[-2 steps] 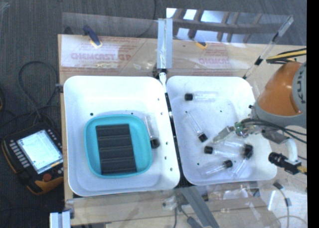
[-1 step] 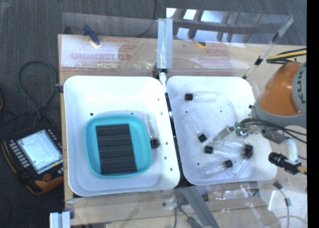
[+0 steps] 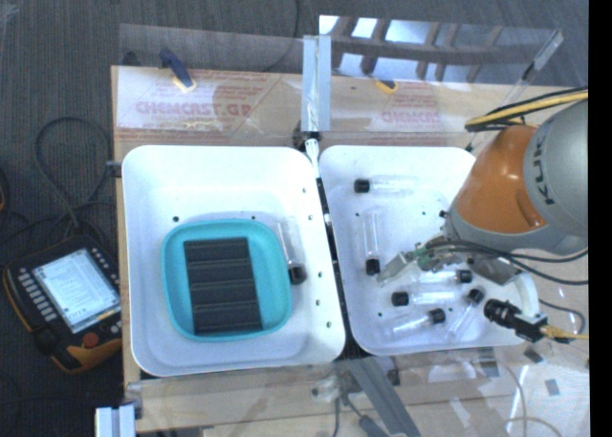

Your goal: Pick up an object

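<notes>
Several clear vials with black caps lie scattered in the right bin point(image 3: 402, 163): one point(image 3: 381, 184) near the back, one point(image 3: 370, 242) upright-lengthwise in the middle, and a cluster point(image 3: 428, 306) near the front. The arm's orange band point(image 3: 497, 186) and grey wrist hang over the right bin's right side. My gripper point(image 3: 413, 260) reaches down toward the bin's middle, just right of the middle vial and above the front cluster. In the left bin point(image 3: 153, 177) another vial point(image 3: 291, 255) lies along the right edge of a teal tray point(image 3: 227, 282).
The teal tray holds a black ridged insert. A teach pendant point(image 3: 62, 301) with cables lies on the floor to the left. Clear plastic sheets and tape stand behind the bins. The bins' shared divider point(image 3: 328, 253) runs down the middle.
</notes>
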Controlling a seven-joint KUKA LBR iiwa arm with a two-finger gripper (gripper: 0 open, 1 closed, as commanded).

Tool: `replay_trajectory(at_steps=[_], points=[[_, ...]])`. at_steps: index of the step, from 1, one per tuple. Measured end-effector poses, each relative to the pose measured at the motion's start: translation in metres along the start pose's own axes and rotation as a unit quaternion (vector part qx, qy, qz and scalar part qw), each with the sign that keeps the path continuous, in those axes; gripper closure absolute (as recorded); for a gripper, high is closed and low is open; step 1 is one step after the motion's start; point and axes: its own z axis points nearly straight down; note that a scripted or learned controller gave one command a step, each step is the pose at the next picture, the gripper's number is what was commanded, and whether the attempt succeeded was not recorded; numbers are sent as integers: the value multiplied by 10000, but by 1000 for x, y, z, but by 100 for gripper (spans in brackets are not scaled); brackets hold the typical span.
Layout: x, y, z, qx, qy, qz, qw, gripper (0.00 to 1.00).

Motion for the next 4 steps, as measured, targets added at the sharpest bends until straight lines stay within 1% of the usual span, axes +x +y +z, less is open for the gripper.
replay_trajectory(at_steps=[1, 2, 3, 4], points=[[-22, 57, 2, 7, 4, -36, 10000, 0], [17, 31, 0, 10, 4, -183, 9998, 0], [17, 34, -11, -24, 4, -178, 9998, 100], [17, 96, -92, 77, 25, 691, 9976, 100]])
